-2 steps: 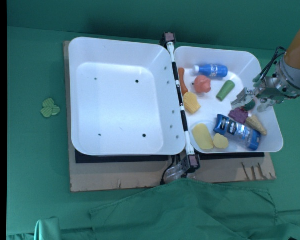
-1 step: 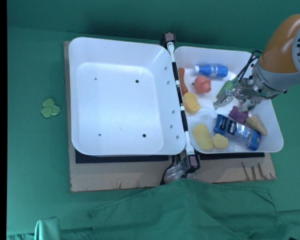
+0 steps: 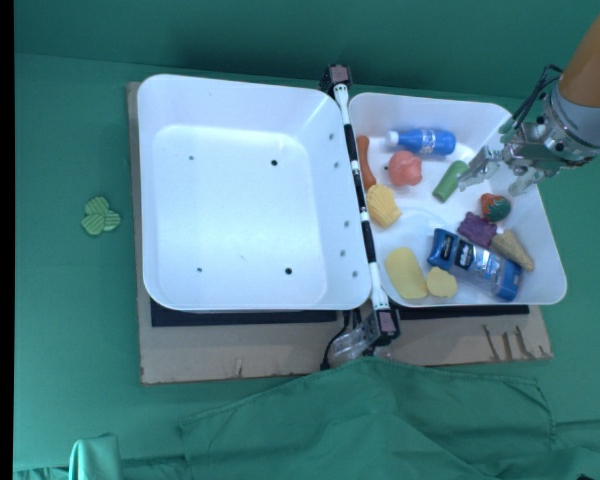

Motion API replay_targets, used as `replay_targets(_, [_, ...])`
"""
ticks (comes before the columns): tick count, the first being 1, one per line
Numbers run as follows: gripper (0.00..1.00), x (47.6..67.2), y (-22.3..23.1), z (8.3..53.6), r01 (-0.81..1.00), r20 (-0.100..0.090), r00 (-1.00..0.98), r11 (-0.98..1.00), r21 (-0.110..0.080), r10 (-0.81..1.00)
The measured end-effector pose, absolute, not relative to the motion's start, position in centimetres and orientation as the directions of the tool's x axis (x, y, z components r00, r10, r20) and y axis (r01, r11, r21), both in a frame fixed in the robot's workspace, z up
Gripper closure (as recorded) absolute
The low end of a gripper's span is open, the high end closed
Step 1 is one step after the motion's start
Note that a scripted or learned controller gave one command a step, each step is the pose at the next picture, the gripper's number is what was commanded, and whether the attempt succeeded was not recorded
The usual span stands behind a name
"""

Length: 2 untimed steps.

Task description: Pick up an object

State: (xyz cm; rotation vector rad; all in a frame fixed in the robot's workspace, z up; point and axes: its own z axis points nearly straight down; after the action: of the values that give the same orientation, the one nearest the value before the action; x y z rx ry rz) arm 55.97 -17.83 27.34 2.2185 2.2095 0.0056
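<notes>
Green cylinder (image 3: 449,180) lies tilted in the right bin (image 3: 540,268), just beside our gripper (image 3: 485,168), near the blue bottle (image 3: 425,140) and pink toy (image 3: 405,168). We cannot tell the gripper's state. We judge ourselves at the approach; next we must descend squarely over it and close.

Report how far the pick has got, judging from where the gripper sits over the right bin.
Done: the gripper has reached over the right bin, close beside the green cylinder. In hand: nothing visibly sits between its fingers, so no grasp shows. Left: closing on an object and lifting it; the cylinder, blue bottle and other toys lie in the bin.
</notes>
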Motion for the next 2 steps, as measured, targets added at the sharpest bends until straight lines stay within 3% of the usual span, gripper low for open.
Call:
replay_targets(1, [0.00,57.1,-13.9,23.8,1.000,-0.001,0.000,0.000,0.001,1.000])
replay_targets(2, [0.00,58.3,-9.1,32.8,1.000,-0.001,-0.003,0.003,0.014,1.000])
